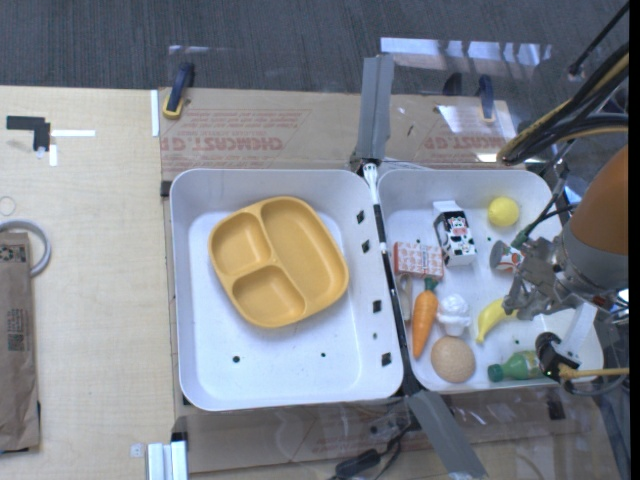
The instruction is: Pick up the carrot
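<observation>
Egg (452, 359) sits front of right bin (535, 180), carrot (424, 318) just behind it; claw (522, 293) near banana (489, 319), grip state unclear.

Bench (80, 268) w/ two white bins: left bin (200, 368), right bin (420, 183); brown bag (15, 338) at left edge.
</observation>
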### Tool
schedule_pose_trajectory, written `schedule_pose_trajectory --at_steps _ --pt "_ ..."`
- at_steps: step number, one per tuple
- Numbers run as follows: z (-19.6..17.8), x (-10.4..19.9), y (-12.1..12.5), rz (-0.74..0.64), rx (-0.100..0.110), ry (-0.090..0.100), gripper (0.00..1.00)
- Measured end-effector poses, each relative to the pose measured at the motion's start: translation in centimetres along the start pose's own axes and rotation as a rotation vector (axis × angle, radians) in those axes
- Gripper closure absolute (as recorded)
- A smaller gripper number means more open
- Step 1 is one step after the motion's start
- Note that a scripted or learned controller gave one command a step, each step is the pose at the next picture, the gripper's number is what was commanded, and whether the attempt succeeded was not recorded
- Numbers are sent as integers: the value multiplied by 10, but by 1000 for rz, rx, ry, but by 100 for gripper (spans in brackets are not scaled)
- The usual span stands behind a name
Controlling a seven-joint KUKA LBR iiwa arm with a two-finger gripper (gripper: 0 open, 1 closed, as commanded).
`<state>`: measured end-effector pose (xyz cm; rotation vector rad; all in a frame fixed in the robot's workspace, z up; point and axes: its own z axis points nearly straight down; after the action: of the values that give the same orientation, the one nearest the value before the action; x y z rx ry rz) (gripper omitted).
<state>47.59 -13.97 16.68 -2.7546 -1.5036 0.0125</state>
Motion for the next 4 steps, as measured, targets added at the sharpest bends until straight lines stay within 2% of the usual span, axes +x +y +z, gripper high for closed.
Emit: schedule_pose_trajectory --at_steps 1,2,3,4 --pt "-26 7 70 59 -5 2 100" --pt "-26 6 70 60 -4 2 0" --pt "-88 24 66 25 -5 2 0" --pt "21 39 -8 94 -1 2 0"
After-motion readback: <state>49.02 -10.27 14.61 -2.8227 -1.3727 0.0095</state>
